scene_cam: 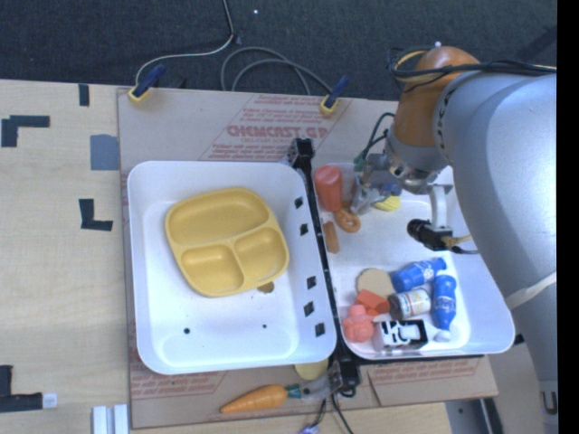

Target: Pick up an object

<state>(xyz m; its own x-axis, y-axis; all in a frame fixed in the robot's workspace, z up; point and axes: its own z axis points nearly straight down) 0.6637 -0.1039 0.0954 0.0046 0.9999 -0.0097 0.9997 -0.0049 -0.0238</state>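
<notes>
We see the gripper (366,197) low in the right bin (479,319), at that bin's far end, and we cannot tell how it is set or whether anything sits in it; it is too small and dark against the clutter. It hangs just right of the red cup (328,186), which stands against the divider between the bins, and just above the small orange ring (347,221); whether it touches either one we cannot say. A yellow piece (389,203) shows at the gripper's right side.

The arm (507,161) comes in from the right as a broad grey mass, its orange band (425,98) above the wrist, bending down toward the cup.

Well nearer to us than the cup, a blue bottle (443,298), a small jar (412,302) and red blocks (362,319) crowd the bin's near corner. Left of the cup, across the divider, the left bin (154,324) holds a yellow divided plate (226,240).
</notes>
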